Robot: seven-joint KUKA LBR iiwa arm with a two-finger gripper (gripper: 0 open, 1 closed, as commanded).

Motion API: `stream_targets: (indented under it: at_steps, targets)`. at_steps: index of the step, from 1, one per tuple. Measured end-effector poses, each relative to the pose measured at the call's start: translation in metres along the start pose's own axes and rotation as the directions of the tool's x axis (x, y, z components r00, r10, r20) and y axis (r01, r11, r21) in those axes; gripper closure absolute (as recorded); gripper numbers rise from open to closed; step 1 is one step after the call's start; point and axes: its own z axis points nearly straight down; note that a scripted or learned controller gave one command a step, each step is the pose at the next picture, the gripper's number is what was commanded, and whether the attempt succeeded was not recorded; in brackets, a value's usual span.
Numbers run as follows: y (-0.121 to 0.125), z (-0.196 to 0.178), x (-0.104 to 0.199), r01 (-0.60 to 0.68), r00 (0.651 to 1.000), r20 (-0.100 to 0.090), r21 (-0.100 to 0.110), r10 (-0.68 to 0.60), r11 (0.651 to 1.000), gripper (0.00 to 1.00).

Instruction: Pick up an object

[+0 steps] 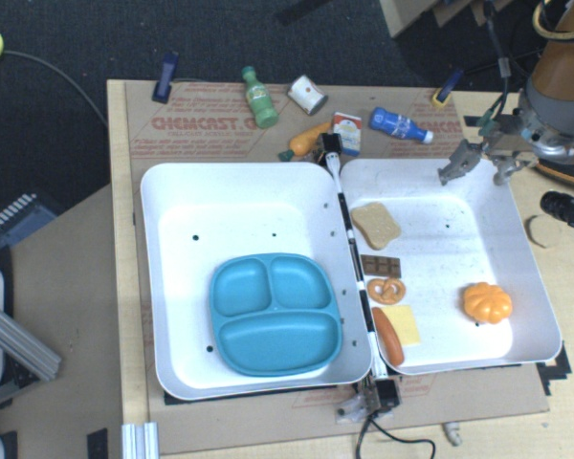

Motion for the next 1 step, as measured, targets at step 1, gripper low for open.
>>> stream_targets:
  at_steps: [1]
  targets:
    - [-0.1409, 0.0131, -0.0342, -0.003, 1.000, 0.000, 0.003, 0.003, 1.000, 0.00]
